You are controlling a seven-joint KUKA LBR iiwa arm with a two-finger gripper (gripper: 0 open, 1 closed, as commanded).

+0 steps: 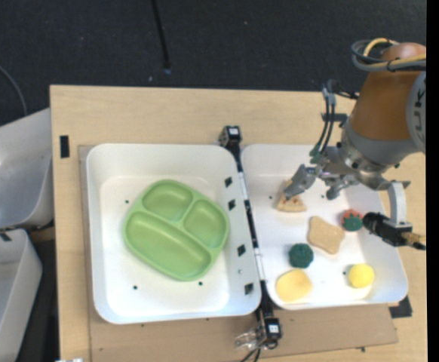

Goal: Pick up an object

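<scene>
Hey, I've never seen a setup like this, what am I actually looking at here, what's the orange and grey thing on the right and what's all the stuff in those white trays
This is one photo from a camera fixed above a wooden bench, looking down at a slant. The orange and grey thing is a robot arm reaching in from the right. At its end is a two-finger gripper, its tool for grabbing things.

On the bench sit two shallow white bins side by side. The left bin holds a green divided plate. The right bin holds small toy-like pieces: a tan and orange wedge right under the gripper, a beige slice, a dark green ball, a yellow round piece, a smaller yellow ball, and a small red and green item.

The gripper hangs low over the wedge, but the photo doesn't show anything clearly held.
</scene>
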